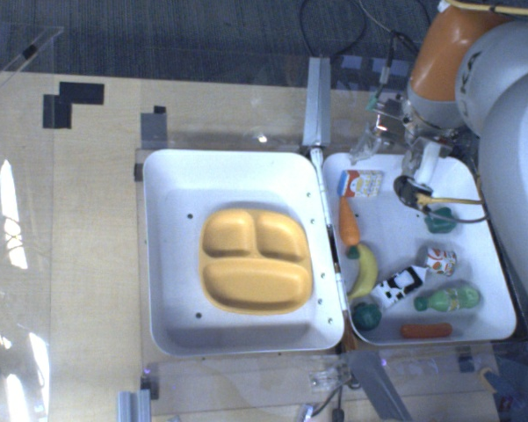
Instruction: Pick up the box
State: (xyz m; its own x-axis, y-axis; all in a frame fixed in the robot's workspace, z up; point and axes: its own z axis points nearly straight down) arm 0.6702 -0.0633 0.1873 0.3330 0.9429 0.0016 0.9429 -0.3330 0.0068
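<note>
Camera view puts the banana and carrot nearest you in the right bin; beyond them the box lies at its far left corner. Come straight down, clear of the carrot. Whether the jaws stand apart, you cannot tell.

Yellow tray in left bin; banana beside carrot in right
</note>
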